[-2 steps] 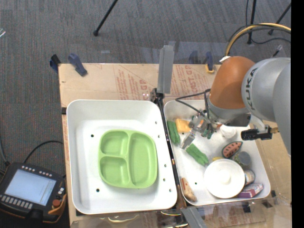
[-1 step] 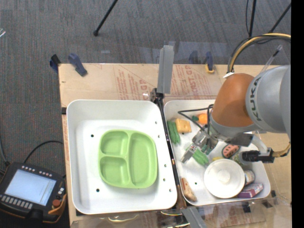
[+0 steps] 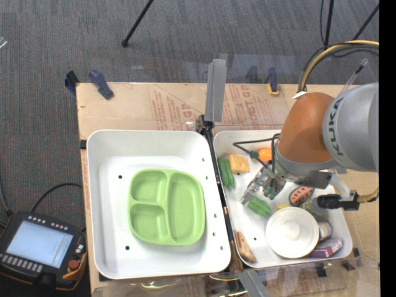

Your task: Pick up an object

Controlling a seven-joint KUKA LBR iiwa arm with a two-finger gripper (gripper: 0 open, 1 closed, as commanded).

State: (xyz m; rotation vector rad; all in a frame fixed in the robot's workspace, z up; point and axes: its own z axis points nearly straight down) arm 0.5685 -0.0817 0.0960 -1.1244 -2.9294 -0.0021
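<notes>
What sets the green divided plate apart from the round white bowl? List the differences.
The green divided plate is a rounded rectangle split into three compartments; the round white bowl is circular and undivided. The plate lies alone in the left white bin; the bowl sits in the right white bin, crowded by small items. The plate looks wider than the bowl. Both rest upright.

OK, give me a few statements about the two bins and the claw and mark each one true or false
1. The green divided plastic plate lies in the left white bin. True.
2. The round white bowl sits in the left bin. False: it is in the right white bin.
3. The claw is over the right bin. True.
4. The green plate has two compartments. False: three.
</notes>
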